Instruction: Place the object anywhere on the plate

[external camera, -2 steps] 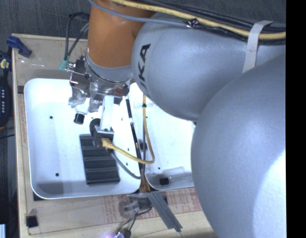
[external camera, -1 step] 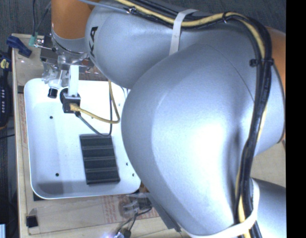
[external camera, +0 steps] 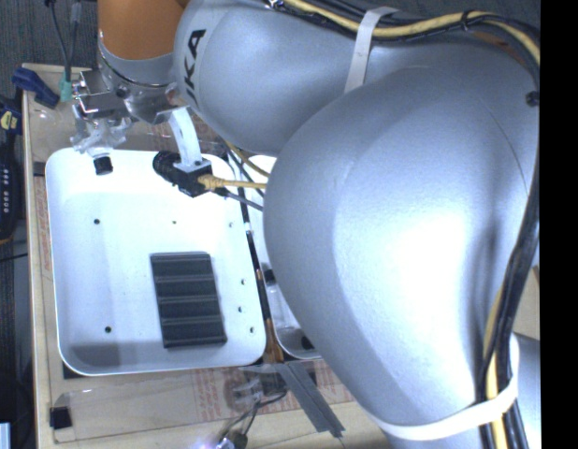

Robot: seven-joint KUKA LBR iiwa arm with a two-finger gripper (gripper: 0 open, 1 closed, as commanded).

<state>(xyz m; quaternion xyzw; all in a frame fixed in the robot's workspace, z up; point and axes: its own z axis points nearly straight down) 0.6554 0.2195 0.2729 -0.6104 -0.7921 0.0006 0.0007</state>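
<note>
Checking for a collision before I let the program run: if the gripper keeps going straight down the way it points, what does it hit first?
Probably the far rim of the left bin, just under the gripper; depth is unclear from this slant.

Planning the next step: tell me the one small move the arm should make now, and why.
Probably shift the gripper across toward the black ribbed rectangular block. The gripper sits at the top-left corner of the shallow white left bin, well apart from the block, which lies flat on the bin floor near its lower edge.
</note>
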